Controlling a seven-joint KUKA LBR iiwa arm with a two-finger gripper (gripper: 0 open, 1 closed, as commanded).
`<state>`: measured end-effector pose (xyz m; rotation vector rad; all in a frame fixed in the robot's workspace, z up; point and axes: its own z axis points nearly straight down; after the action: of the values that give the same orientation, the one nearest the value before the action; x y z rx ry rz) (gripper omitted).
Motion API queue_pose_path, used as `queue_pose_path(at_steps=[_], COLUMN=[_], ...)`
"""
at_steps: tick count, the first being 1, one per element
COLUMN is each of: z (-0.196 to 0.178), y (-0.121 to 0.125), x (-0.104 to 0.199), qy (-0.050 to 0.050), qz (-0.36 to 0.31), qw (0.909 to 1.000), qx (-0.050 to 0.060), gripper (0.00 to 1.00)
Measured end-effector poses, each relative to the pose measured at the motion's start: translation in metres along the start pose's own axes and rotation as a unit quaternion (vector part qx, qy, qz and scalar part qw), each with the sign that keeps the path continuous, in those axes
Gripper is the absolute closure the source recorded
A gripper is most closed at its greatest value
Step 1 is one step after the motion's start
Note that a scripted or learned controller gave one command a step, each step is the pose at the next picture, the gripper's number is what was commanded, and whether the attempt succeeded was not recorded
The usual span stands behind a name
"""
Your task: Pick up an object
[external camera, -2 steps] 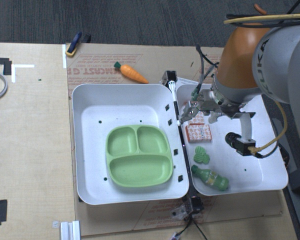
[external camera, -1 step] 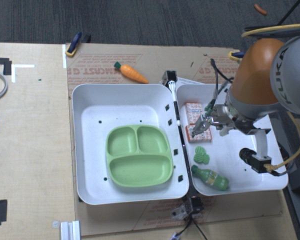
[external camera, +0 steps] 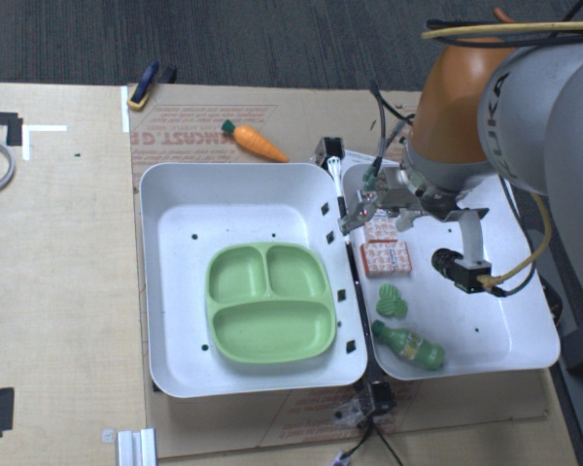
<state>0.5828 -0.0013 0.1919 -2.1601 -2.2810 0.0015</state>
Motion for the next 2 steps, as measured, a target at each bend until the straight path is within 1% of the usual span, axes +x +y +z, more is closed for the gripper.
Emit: queue_pose_path(at_steps=[1, 2], z=[0.000, 0.000], y=[-0.050, 0.023], x=[-0.019, -0.004], qy=[0.000, 0.000], qz=[-0.051, -0.207], qw=[0.9987, 0.9783], qx=[0.000, -0.001], gripper=[0.00, 0.00])
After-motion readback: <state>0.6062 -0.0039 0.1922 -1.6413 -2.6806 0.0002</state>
